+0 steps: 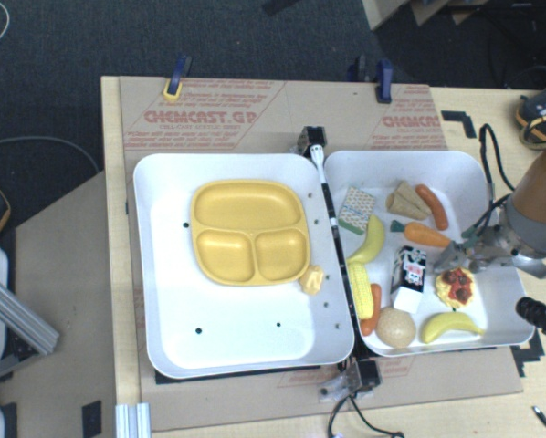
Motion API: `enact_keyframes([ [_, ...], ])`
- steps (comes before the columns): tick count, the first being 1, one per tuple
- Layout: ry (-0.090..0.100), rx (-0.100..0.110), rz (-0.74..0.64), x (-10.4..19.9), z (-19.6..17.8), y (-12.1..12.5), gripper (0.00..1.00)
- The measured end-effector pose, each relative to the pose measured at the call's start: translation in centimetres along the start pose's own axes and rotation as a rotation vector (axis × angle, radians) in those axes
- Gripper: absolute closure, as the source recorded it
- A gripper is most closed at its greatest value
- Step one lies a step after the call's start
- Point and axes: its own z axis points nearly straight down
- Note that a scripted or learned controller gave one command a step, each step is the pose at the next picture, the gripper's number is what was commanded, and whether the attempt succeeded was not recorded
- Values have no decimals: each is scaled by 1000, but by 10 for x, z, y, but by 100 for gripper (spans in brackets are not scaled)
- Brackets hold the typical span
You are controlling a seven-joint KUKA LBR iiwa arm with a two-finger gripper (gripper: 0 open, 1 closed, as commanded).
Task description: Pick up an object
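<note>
Gripper (456,265): low in the right bin (501,322), at its 3 o'clock side; grip state cannot be told.
Pizza slice (456,288): just below gripper, at 6 o'clock.
Carrot (425,236): at gripper's 10 o'clock.

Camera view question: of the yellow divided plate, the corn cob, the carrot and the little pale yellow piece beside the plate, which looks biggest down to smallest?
1. Yellow divided plate, by far the largest.
2. Corn cob.
3. Carrot, looks slightly shorter than the corn, though they are close.
4. Pale yellow piece, smallest.
</note>
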Motion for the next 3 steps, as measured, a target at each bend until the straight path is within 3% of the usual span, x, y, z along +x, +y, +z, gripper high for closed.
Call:
enact_keyframes([
  [2, -4, -8, -1, 12, -117, 5, 100],
  [3, -3, -4, -1, 12, -131, 6, 100],
])
